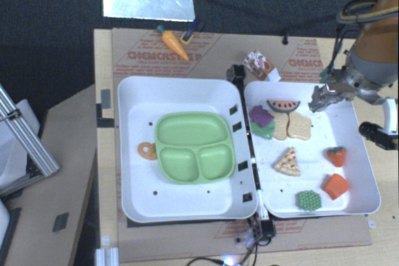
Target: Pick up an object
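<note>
Item: red-and-green plastic watermelon slice [283, 105], toy food, lying flat near the back edge of the right white bin [361, 152]. Judged light, rigid, slick; pinch across its narrow width. Gripper [319, 98] hovers just beside it; finger state cannot be told.

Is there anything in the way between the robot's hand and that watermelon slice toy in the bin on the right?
Nothing visible is. The hand hangs over the far edge of the right bin, and the watermelon slice lies just to its left in this view, with bare white bin floor between them. The bread slices lie nearer the camera, off that line.
</note>
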